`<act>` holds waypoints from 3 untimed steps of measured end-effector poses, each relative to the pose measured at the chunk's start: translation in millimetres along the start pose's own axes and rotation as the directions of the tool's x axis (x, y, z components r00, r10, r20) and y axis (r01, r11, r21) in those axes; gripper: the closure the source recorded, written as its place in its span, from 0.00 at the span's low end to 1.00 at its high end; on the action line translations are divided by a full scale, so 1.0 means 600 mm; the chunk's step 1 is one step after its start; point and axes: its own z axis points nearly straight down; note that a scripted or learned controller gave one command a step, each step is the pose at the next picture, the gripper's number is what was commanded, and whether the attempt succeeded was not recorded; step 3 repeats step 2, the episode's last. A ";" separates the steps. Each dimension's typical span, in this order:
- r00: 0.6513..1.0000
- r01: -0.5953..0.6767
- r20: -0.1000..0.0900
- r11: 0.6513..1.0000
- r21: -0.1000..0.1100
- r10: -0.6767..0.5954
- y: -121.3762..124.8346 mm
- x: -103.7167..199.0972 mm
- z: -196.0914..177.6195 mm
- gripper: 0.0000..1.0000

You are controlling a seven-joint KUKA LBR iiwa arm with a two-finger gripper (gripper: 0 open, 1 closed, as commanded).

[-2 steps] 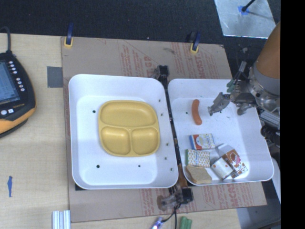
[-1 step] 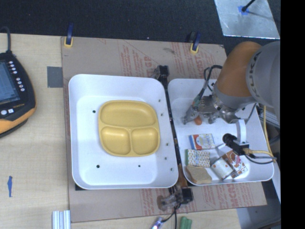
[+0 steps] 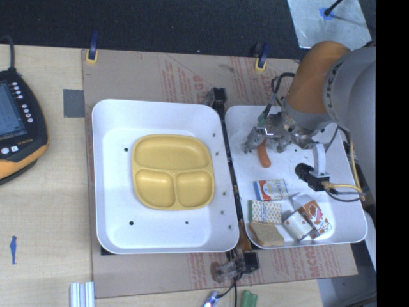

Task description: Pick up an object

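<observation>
Two shallow white bins sit side by side on the desk (image 3: 51, 222). The left bin (image 3: 105, 190) holds a yellow divided plate (image 3: 172, 171) lying flat near its middle, and the right bin (image 3: 358, 232) carries the clutter. From the right the grey arm (image 3: 358, 101) leans in over the right bin, its orange band (image 3: 313, 75) bulging above the wrist. The wrist is bent down so that the tool (image 3: 263, 141) hangs over the bin's upper left part, close to the wall it shares with the left bin. I cannot tell from this angle whether the tool is open or closed. Right under it, touching or nearly touching its metal end, lies an orange carrot-like piece (image 3: 264, 157), pointing down and slightly to the right across the bin floor; whether it is gripped I cannot make out. Farther toward the near edge of the same bin there is a huddle of small things: a blue and white carton (image 3: 271, 188), a green patterned packet (image 3: 264, 211) just below it, a slice of bread (image 3: 266, 235) against the bottom rim, and beside these a white can (image 3: 295, 225) and a red and white packet (image 3: 316, 215). A black and orange teach pendant (image 3: 19, 130) rests on the desk well to the left of both bins.
</observation>
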 end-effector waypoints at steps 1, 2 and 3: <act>1.000 0.003 0.002 1.000 0.002 -0.003 0.000 -0.002 -0.017 1.00; 1.000 0.001 -0.001 1.000 -0.001 -0.001 -0.012 0.121 -0.168 1.00; 1.000 0.001 -0.001 1.000 -0.001 -0.001 -0.012 0.121 -0.168 1.00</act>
